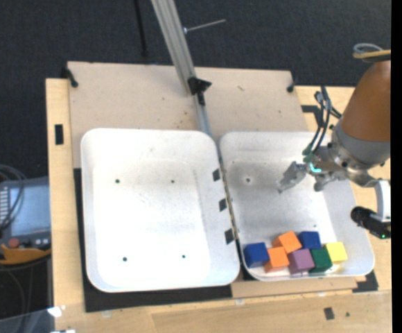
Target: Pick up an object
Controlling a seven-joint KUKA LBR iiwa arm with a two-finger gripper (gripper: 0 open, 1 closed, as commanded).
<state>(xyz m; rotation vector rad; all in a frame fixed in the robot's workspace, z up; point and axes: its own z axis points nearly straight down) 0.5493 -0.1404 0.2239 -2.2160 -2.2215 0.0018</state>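
Item, far left: a pendant [21, 217] with a grey screen and cables, cut off by the frame edge, on dark floor [21, 33].

Item: bench [57, 186], pale wood, with a tan board [132, 96] at the back. A metal rail [173, 37] slants down from the top edge to the seam between the bins.

Item: left bin [152, 207], white, scuffed grey, a few dark dots on its floor.

Item: right bin [256, 186], white. Blocks huddle at its near edge, touching: blue block [256, 253], orange blocks [284, 248], purple block [301, 260], a second blue behind, green block [321, 258], yellow block [337, 251]. How many orange there are is hard to make out.

Item: my gripper [292, 175], over the right bin's middle, well apart from the blocks. Blurred and small; I cannot tell whether my fingers are wide or narrow. My arm [367, 116] is cut off at right.
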